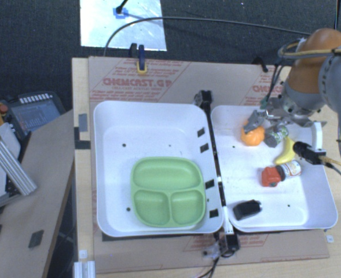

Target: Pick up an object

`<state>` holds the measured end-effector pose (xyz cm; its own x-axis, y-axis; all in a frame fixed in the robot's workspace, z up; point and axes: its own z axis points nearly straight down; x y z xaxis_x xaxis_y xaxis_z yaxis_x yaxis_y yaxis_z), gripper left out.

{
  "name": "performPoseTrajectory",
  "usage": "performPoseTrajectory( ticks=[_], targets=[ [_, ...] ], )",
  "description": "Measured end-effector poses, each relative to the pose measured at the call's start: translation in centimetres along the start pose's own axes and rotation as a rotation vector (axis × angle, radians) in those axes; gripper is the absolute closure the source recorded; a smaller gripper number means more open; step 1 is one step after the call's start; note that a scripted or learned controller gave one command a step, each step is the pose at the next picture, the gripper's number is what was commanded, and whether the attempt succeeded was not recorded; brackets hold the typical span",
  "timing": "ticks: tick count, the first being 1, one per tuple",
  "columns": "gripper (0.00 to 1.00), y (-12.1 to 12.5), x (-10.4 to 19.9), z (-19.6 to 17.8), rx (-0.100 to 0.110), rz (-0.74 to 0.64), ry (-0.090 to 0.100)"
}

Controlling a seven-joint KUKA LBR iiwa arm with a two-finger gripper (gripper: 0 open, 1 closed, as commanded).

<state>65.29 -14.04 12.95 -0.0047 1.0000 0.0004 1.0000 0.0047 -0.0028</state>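
Observation:
In the right bin (318, 213) lie an orange fruit (252, 137), a yellow banana (286, 150), a small bottle with a red-orange cap (278, 174) and a black block (246, 209). My gripper (267, 125) hangs over the far part of that bin, just above and to the right of the orange fruit and close to the banana's upper end. Nothing is visibly held in it. The arm's orange band (323, 42) rises behind it at the right.
The left bin (109, 155) holds a green divided plate (168, 191). A black divider strip (212, 155) runs between the bins. A yellow clamp (141, 59) sits at the bench's far edge, and a teach pendant (34, 114) lies at the left.

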Motion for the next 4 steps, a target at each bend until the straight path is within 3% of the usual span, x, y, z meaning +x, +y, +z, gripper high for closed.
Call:
performPoseTrajectory(
  ticks=[1, 2, 4],
  targets=[
    [0.00, 0.0, 0.1, 4.7, -0.001, 0.000, 0.000],
    [1.00, 0.3, 0.0, 3.2, -0.010, -0.002, -0.002],
    [1.00, 0.1, 0.6, -6.6, -0.009, 0.000, -0.002]
  ],
)
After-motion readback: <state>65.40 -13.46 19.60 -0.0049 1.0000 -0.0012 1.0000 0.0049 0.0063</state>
